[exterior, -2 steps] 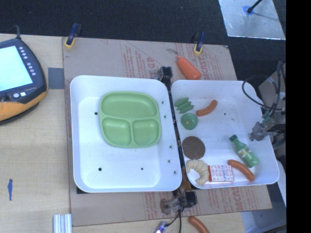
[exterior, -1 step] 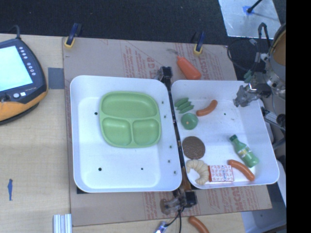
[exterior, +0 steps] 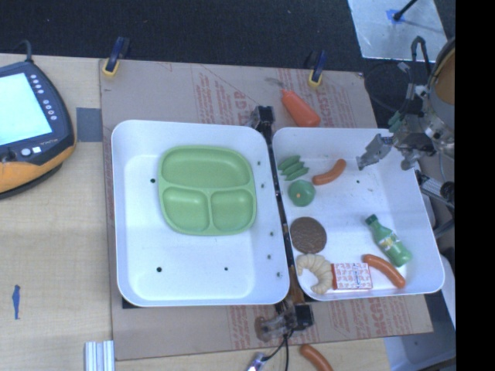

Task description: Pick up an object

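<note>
Above the right bin (exterior: 424, 230), the gripper (exterior: 387, 151) hovers near a sausage (exterior: 329, 171).

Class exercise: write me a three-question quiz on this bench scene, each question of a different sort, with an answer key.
1. True or false: the green divided plate lies in the left bin.
2. Which lies nearest the green bottle? A) brown cookie B) orange sausage C) croissant
3. Fill in: the gripper hovers over the ___ bin's far right part.

Key: 1 true; 2 B; 3 right.
</note>
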Controlling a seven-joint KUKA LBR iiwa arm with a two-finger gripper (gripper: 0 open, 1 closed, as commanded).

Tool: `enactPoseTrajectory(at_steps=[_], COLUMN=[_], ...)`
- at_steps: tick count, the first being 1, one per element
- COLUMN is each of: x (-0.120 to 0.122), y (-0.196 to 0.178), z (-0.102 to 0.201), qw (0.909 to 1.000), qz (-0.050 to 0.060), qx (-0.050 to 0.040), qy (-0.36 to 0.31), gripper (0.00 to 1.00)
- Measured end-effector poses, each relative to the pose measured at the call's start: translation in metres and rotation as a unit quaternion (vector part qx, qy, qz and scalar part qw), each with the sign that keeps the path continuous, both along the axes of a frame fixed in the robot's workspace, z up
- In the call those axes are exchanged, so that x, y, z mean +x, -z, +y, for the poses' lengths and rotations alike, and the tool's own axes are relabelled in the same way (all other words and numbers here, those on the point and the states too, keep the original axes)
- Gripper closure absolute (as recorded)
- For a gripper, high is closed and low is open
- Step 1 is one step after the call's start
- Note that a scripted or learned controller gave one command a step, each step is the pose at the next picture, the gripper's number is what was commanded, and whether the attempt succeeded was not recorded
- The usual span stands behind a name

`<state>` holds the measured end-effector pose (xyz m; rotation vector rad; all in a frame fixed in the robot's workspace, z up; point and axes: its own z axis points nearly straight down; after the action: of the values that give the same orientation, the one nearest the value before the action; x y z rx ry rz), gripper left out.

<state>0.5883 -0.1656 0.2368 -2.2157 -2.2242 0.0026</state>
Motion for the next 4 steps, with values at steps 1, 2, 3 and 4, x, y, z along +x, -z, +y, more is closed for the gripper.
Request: enactPoseTrajectory(at_steps=[1, 2, 3, 4], x=[-0.098, -0.046, 0.027, 0.045], y=[0.030, 0.094, 0.105, 0.044], z=[0.034, -0.020, 0.030, 0.099], qw=[1.0000, 1.0000, 1.0000, 1.0000], qz=[0.001, 0.001, 0.000, 0.000], qx=[-0.0001, -0.0010, -0.0002, 0.0006], qy=[0.000, 0.000, -0.001, 0.000], gripper=[0.00, 0.00, 0.00, 0.00])
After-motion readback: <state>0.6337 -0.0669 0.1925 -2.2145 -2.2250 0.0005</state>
